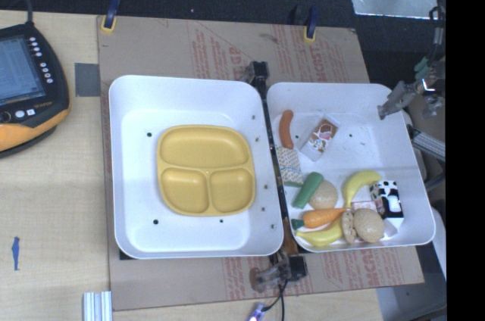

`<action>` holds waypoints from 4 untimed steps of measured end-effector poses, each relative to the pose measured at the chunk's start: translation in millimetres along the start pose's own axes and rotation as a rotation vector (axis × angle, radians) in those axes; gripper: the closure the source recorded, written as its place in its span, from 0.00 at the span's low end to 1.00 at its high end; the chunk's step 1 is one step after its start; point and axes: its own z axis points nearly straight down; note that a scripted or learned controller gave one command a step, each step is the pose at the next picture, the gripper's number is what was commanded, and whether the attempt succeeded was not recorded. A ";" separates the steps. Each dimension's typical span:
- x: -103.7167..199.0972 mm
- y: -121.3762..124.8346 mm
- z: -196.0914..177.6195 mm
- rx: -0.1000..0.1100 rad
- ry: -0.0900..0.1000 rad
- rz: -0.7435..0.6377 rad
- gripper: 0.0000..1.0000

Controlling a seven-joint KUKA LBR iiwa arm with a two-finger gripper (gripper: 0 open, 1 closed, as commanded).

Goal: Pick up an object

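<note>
The things to pick from lie in the right bin [356, 96], most of them packed into its near corner: a green cucumber [307, 190], a carrot [322, 218], two bananas [361, 184], two pale round pieces [369, 224] and a black-and-white carton [388, 198], touching or overlapping so that their edges are hard to tell apart. A sausage [286, 129] and a small milk carton [321, 138] lie apart from the heap, with bare white floor around them toward the far wall.

The gripper [394, 98] hangs at the bin's far right rim, small and blurred, partly cut off; how its tips stand cannot be told, and nothing is seen in it.

The left bin [129, 160] bears a yellow divided plate [205, 169], with open floor all around.
</note>
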 end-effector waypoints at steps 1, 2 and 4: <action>18.1 65.4 84.7 0.001 -0.001 -0.001 0.00; 40.1 -27.6 144.7 0.003 0.001 -0.002 0.00; -12.9 -44.8 183.7 0.000 -0.001 -0.007 1.00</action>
